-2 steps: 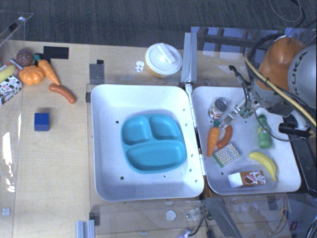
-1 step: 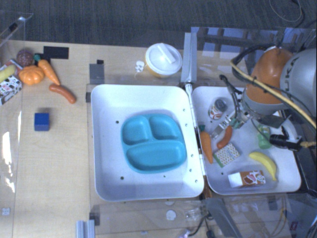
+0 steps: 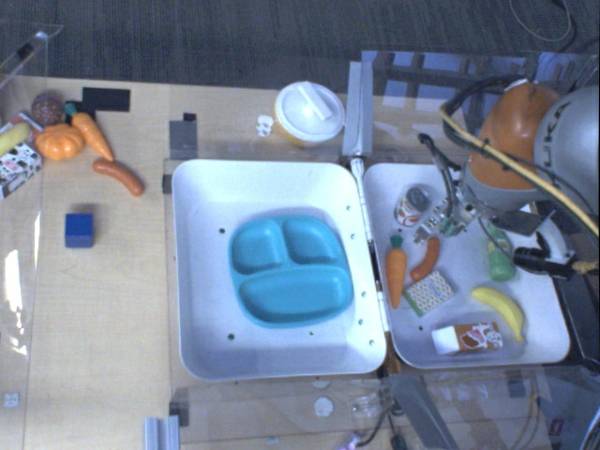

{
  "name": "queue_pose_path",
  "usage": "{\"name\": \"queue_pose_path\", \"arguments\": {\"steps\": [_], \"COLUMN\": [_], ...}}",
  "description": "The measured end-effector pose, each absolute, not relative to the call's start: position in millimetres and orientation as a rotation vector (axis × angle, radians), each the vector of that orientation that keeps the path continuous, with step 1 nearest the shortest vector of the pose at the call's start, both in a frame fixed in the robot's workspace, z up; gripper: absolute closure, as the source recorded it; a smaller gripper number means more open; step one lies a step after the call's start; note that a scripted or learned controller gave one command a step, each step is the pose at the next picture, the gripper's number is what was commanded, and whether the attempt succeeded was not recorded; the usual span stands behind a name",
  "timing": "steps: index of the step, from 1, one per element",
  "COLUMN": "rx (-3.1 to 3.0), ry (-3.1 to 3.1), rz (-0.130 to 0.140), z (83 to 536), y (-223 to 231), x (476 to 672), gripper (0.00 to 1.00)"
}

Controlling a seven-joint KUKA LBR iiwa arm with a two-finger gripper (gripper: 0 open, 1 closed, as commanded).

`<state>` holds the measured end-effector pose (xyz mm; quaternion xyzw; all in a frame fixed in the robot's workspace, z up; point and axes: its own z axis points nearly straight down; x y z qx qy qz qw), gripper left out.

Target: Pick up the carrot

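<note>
Gripper (image 3: 448,221) hangs low over the right bin (image 3: 553,345), toward its 11 o'clock corner; spread of its tips cannot be told, nothing seen held. Carrot (image 3: 397,272) lies at the gripper's 8 o'clock, by the bin's left wall, tip at 6 o'clock. Sausage (image 3: 427,258) just beside it. Banana (image 3: 501,308) at 4 o'clock. Left bin (image 3: 202,340) carries a blue divided tray (image 3: 291,270). Wooden bench (image 3: 84,336); dark carpet (image 3: 234,12) beyond.

No legible text or labels
</note>
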<state>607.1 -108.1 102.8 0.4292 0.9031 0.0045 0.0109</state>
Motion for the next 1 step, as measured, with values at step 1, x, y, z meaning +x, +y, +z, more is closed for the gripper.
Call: {"name": "queue_pose_path", "arguments": {"steps": [1], "rx": [1.339], "ry": [2.818], "rz": [0.014], "z": [102.7], "y": [-108.2], "x": [607.0], "gripper": [0.00]}}
